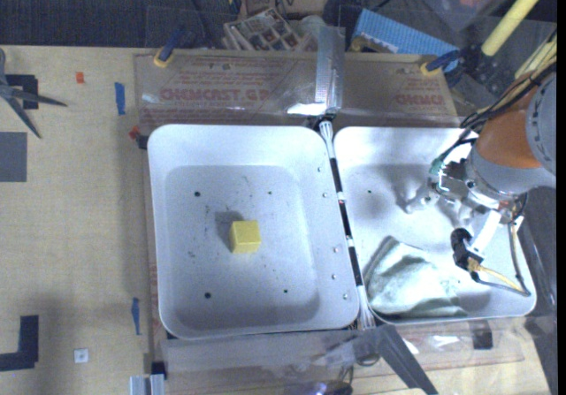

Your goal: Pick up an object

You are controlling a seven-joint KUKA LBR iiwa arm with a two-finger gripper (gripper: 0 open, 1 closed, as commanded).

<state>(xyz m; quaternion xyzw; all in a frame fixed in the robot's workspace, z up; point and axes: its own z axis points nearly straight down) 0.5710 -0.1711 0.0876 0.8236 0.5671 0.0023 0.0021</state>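
A small yellow block lies near the middle of the left bin. A crumpled pale grey-green cloth lies at the front of the right bin. The arm with its orange band reaches in over the right bin's right side. My gripper hangs low over the middle of the right bin, just behind the cloth and well right of the yellow block. Its tip is small and pale against the white floor. I see nothing held in it.
The divider between the bins runs down the middle. Cables dangle from the wrist over the right bin's front right corner. Taped cardboard lines the back of both bins, with clutter behind it.
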